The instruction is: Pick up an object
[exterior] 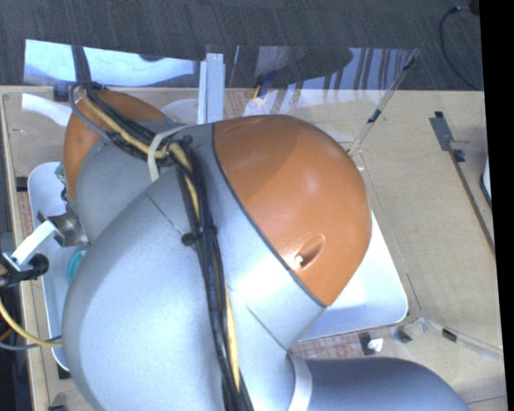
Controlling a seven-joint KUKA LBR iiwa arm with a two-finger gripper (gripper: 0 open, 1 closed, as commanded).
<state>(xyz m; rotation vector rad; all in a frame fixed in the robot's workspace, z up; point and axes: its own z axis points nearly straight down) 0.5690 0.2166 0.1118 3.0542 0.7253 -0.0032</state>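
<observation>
objects for picking lie somewhere in the left bin point(36, 185), hidden under the grey-and-orange arm point(242, 245) crowding the counter point(434, 232); a teal scrap point(73, 264) peeks out beside it. the claw's state cannot be told. a blind descent risks missing everything or jamming the bin wall. no writing is legible.

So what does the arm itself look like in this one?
The arm is bulky, with smooth rounded grey housings and a glossy orange dome; a second orange section shows further up. A bundle of black cables with a yellow one runs along it, tied with a pale strap.
</observation>
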